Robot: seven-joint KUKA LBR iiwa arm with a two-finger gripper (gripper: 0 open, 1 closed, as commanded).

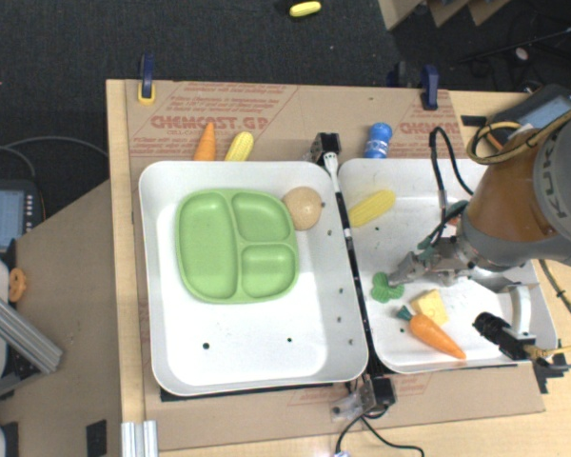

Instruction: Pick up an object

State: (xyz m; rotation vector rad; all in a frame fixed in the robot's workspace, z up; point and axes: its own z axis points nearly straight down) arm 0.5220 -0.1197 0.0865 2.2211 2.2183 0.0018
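Orange and pointy, one toy carrot (437, 337) lies in the right bin (514, 358), touching a yellow wedge (431, 307). Near them sit a small green piece (387, 288) and a bumpy yellow corn (372, 208). The gripper (421, 263) hangs low over this bin, just beside the green piece; I cannot tell how it is set. One smooth green tray (236, 245) with three sections and one round tan ball (303, 206) rest in the left bin (257, 350).

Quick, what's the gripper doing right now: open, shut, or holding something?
Gripper: low in the right white bin, just above the small green toy; open or shut cannot be told, and no grasp is visible.
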